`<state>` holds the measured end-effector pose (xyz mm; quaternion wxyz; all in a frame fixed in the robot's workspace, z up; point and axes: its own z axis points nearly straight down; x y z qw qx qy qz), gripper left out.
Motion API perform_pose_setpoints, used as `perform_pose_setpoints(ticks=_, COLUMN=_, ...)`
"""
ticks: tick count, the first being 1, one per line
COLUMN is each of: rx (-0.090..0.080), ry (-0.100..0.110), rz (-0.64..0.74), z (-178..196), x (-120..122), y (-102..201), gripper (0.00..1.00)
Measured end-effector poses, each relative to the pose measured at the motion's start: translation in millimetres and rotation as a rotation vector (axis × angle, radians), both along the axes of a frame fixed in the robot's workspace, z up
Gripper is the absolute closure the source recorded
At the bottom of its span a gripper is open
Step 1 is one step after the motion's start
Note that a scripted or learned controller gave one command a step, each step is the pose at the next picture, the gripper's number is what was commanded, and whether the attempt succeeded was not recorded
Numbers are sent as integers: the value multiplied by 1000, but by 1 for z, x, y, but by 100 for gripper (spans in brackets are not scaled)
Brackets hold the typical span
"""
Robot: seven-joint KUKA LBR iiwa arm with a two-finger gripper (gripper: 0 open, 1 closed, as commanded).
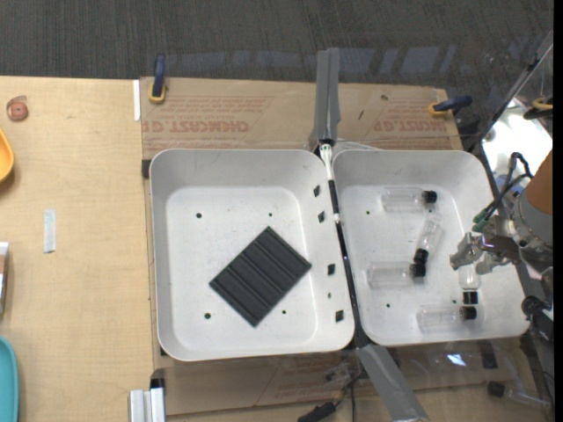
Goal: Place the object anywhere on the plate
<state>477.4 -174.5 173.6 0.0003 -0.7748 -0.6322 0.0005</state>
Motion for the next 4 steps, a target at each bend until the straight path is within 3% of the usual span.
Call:
perform_pose_setpoints(ticks=1, rx=-1, ry=1, rz=392, z=28, x=60, y=53, gripper=100)
perform_pose_setpoints(ticks=2, rx=-1, ry=2, rz=518, z=23, x=123, y=131, gripper=100)
perform_pose_setpoints(ticks=3, rx=0, ry=2, rz=577, z=17, x=60, y=194, gripper=100)
perform_pose_setpoints(ticks=4, rx=0, ry=3, rz=611, z=17, x=36, y=246, gripper=100)
